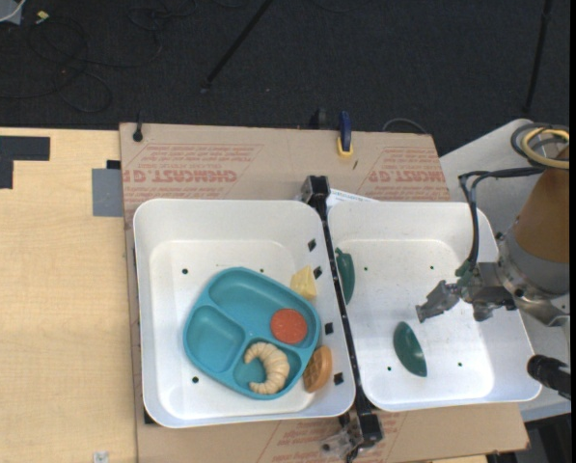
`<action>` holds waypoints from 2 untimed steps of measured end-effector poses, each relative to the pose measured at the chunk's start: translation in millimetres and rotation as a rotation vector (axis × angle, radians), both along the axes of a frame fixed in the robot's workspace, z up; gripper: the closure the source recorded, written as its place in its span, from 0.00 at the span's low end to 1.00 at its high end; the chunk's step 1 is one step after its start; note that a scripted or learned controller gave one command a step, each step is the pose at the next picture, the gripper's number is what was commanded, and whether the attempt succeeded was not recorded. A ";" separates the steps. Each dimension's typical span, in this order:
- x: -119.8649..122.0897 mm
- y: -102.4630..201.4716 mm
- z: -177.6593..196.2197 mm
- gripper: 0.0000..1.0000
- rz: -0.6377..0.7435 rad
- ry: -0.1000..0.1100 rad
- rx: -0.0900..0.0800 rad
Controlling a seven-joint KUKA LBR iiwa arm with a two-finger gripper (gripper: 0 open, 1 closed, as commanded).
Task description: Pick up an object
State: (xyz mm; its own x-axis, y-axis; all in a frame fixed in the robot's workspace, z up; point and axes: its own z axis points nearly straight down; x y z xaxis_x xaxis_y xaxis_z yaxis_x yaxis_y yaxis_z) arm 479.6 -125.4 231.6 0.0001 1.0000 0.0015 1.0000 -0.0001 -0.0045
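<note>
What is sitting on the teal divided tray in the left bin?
On the teal tray: a red round piece and a pale croissant-like piece. A yellow piece and a brown one sit at its rim; anything beneath them is hidden.

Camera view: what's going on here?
The KUKA arm reaches in from the right, its gripper over the right bin, above and right of a dark green piece on the bin floor. Nothing shows between its fingers. Another green piece sits by the divider. The left bin holds a teal divided tray with a red disc and a croissant on it.
</note>
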 end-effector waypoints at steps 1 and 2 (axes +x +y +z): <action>43.8 -13.7 163.0 0.00 0.002 -0.022 -0.007; 48.0 32.7 272.1 0.00 0.005 -0.014 -0.003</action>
